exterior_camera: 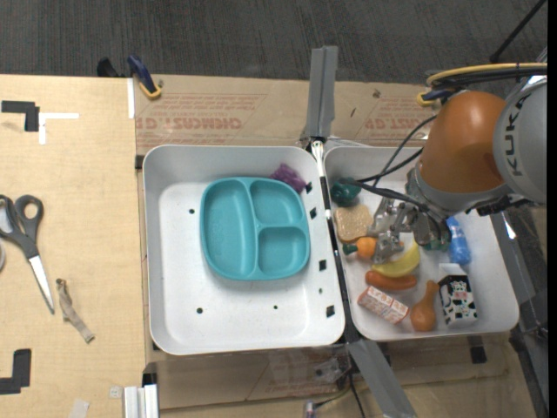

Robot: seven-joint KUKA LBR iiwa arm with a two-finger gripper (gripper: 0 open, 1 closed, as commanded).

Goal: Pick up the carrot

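Left bin point(165, 259): smooth white plastic with rounded corners, holding a glossy teal three-compartment plate point(257, 228) with bare floor all round it and a small purple item point(290, 178) at the back wall. Right bin point(487, 320): crowded; the short orange carrot point(365, 247) lies near the dividing wall, just beside a bread slice point(352, 223) and a curved yellow banana point(399, 262). The gripper point(392, 226) hangs just right of the carrot; whether its jaws are parted cannot be told.

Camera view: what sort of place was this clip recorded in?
Likely a robot lab bench, not a kitchen: two white bins on cardboard, toy food such as a banana, and scissors lying on the plywood worktop.
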